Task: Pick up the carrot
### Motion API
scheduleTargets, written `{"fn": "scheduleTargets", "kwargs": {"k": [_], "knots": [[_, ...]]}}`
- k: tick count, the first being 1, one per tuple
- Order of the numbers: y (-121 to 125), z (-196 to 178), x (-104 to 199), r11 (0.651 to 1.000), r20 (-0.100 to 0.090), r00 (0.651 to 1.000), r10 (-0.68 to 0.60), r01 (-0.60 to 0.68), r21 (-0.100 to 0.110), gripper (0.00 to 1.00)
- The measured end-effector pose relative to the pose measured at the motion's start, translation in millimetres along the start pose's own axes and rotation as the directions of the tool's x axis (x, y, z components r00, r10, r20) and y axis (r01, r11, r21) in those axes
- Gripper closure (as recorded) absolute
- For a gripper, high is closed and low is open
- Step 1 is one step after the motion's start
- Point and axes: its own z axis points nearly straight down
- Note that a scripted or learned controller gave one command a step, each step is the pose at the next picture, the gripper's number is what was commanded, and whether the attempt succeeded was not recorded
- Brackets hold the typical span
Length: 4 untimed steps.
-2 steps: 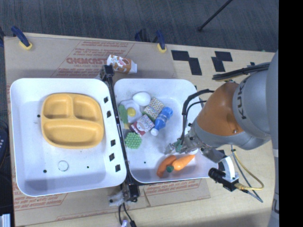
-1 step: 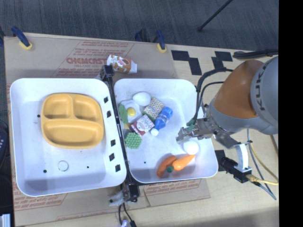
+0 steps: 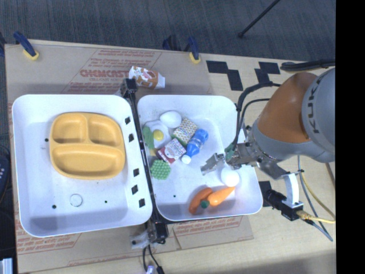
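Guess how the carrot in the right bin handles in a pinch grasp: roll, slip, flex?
The carrot looks like smooth, moulded toy plastic, so probably stiff and light. Its tapered, rounded body may roll or squirt out of a pinch near the tip. It lies by the bin's near wall, touching a white egg, which may get nudged.

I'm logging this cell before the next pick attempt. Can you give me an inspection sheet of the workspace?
Surface: two shallow white bins on a cardboard-covered bench.
Job's things: orange toy carrot, right bin's near edge, not held.
Clutter: white egg, blue bottle, green knobbly piece; yellow divided plate in left bin.
Grippers: gripper above right bin.
Cables: yellow cable at right.
Surroundings: dark carpet.
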Motion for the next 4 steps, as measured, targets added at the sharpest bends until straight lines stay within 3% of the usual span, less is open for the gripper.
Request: {"fn": "scheduleTargets", "kwargs": {"k": [1, 2, 3, 4], "knots": [[-2.8, 74.9, -34.3, 0.997, -0.013, 0.997, -0.076, 0.076, 0.003, 0.00], [-3.5, 109.4, -45.9, 0.936, -0.003, 0.936, -0.352, 0.352, -0.001, 0.00], [-0.8, 109.9, -8.4, 0.932, -0.003, 0.932, -0.362, 0.362, 0.000, 0.00], [-0.4, 96.8, -4.8, 0.952, 0.000, 0.952, -0.307, 0.307, -0.001, 0.00]]}}
